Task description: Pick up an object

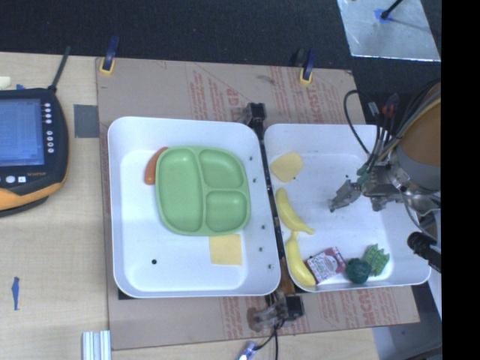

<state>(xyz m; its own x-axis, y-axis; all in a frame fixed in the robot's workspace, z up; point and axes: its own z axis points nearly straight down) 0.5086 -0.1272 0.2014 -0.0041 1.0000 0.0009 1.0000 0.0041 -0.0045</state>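
While you look down from the camera view, you see the gripper hanging over the bare middle of the right bin, right of centre in the frame; whether it is open or closed you cannot tell, and nothing shows in its hold. Along that bin's left wall lie a pale yellow slice and two bananas. Toward its lower edge sit a red-and-white packet and a green broccoli piece. Across in the left bin you find a green divided tray, a yellow square just below it, and an orange-red piece tucked at its upper left.
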